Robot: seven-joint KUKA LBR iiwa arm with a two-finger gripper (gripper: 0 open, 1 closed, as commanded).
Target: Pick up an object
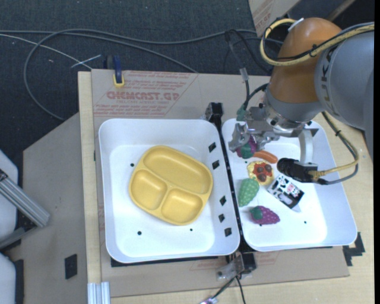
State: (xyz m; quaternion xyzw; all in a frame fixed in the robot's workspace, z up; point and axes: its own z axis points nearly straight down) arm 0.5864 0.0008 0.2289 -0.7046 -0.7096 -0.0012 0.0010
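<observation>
- In the right bin [332, 231], along its left side, a loose cluster of small toy foods, all lying on the bin floor.
- Nearest the camera, a purple grape bunch [264, 215], knobbly, with a little green at one end.
- Just above it, a green leafy piece [248, 191], pale and pebbled.
- Further up, a round yellow-and-red piece [261, 171], touching or almost touching an orange carrot-like stick [265, 157].
- At the far end, a magenta piece [255, 144], partly hidden under the tool.
- Right of the green piece, a small black-and-white box [286, 191], lying tilted.
- Above the far-left corner of that bin, the gripper [243, 141] on the grey and orange arm [332, 65], low over the magenta piece; open or closed, impossible to tell from this angle, and nothing seen held.
- In the left bin [119, 237], a yellow divided plate [171, 184] with three compartments.
- Under both bins, a tan board [148, 95] with red print, and a blue-and-yellow clamp [118, 71] at its far edge.
- Around it, dark carpet [47, 24] with thin cables [53, 50] trailing across, and a cardboard box [267, 12] at the top.
</observation>
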